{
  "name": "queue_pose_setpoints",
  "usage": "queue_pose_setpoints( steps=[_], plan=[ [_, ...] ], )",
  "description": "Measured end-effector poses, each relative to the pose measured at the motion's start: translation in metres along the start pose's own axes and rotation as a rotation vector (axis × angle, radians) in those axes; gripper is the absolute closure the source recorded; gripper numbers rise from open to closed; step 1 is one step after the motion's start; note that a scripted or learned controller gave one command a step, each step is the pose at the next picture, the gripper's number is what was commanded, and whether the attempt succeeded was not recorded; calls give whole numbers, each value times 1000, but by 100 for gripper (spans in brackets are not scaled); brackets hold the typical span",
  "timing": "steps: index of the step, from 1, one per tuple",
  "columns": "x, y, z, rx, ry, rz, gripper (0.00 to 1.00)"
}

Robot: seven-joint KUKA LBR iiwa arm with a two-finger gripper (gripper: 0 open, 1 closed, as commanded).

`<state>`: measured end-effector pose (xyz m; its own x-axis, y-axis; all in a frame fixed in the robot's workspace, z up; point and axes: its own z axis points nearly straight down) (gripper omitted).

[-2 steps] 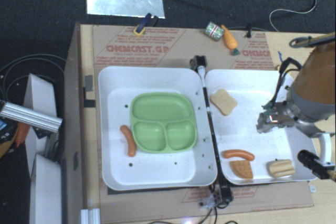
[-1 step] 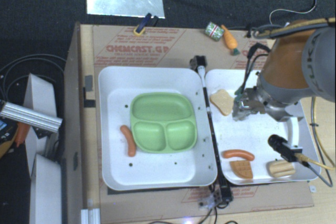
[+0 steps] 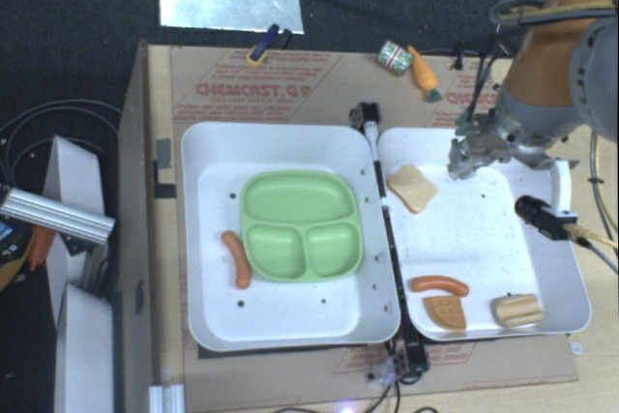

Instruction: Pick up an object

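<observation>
Far to the claw's left, in the left bin (image 3: 208, 208), a sausage (image 3: 237, 259) lies against the left edge of a green divided plate (image 3: 302, 224); both are well out of reach for the present pose.

Right bin (image 3: 571, 295): a slice of bread (image 3: 412, 187) lies just left of the claw and slightly nearer the camera, close to the divider between bins. Its long axis runs diagonally, from upper left to lower right. Well below the claw, along the near wall, sit a second sausage (image 3: 440, 285) lying roughly left-right, a waffle-like piece (image 3: 446, 311) touching it from below, and a bun (image 3: 516, 309) further right.

Claw (image 3: 462, 160) hangs low over the upper part of the right bin, beneath the grey wrist and orange band. Opening width cannot be told: the fingers merge into the dark wrist hardware at this resolution. Nothing is seen between them.

Off the bins, behind and to the left of the claw on the desk, a small can (image 3: 395, 56) and a toy carrot (image 3: 423, 72) lie side by side.

Judgement: bread is the nearest candidate. The move turns on a short shift leftward and toward the camera, with the fingers closing across the slice's short axis. The slice is flat, so a slip is likely.
</observation>
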<state>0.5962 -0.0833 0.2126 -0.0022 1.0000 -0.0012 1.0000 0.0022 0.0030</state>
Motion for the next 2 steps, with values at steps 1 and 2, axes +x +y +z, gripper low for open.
queue_pose_setpoints(
  steps=[1,2],
  plan=[
    [54,11,14,2,2,-3,100],
    [30,-10,-11,1,1,0,100]
  ],
)
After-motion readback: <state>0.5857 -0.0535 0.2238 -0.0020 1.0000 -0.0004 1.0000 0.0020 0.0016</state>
